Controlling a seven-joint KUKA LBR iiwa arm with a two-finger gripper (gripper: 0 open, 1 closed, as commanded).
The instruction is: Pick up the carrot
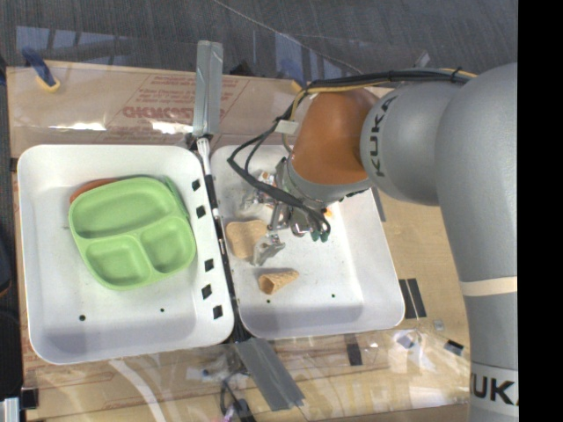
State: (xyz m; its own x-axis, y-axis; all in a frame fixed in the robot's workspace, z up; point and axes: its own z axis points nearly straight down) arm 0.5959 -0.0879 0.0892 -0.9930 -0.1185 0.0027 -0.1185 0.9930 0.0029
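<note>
My gripper [269,246] hangs low over the middle of the right bin [369,280], reaching down from the orange-banded wrist [327,143]. Its tip sits just right of a tan bread-like slice [243,235] and above a tan cone-shaped piece [277,280]. Nothing shows in its grasp. A small green bit [322,233] with a speck of orange above it peeks out from under the wrist's right side. I cannot tell whether that is the carrot. The wrist hides the bin floor beneath it.
The left bin [53,315] holds a green divided plate [134,231] lying over a red object [88,186]. A grey divider rail [211,236] with black clips runs between the bins. Black cables [255,152] loop off the wrist's left side.
</note>
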